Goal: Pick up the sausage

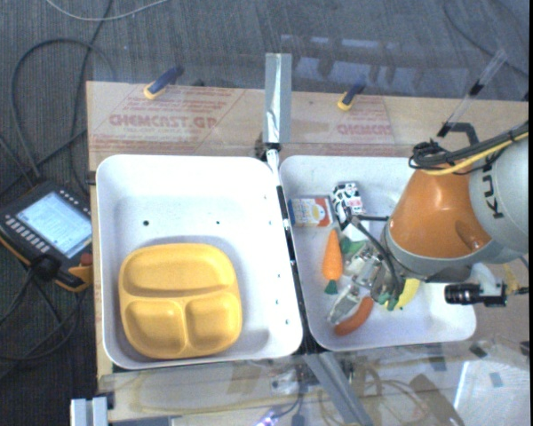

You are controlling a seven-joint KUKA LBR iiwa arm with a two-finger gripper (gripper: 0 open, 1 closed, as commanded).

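Observation:
The sausage (pixel 357 317), reddish-brown and short, lies near the front wall of the right bin (pixel 444 331). My gripper (pixel 348 298) hangs right over it, its metal body slanting down and to the left from the orange wrist band (pixel 435 224). The gripper's tip covers the sausage's upper left end, and I cannot make out whether it touches the sausage.
An orange carrot (pixel 333 256) lies just left of the gripper. A small orange-and-white carton (pixel 310 211) and a black-and-white spotted item (pixel 346 199) sit at the bin's back left. A yellow-green piece (pixel 407 294) is under the wrist. The left bin (pixel 186 185) holds a yellow divided plate (pixel 179 300).

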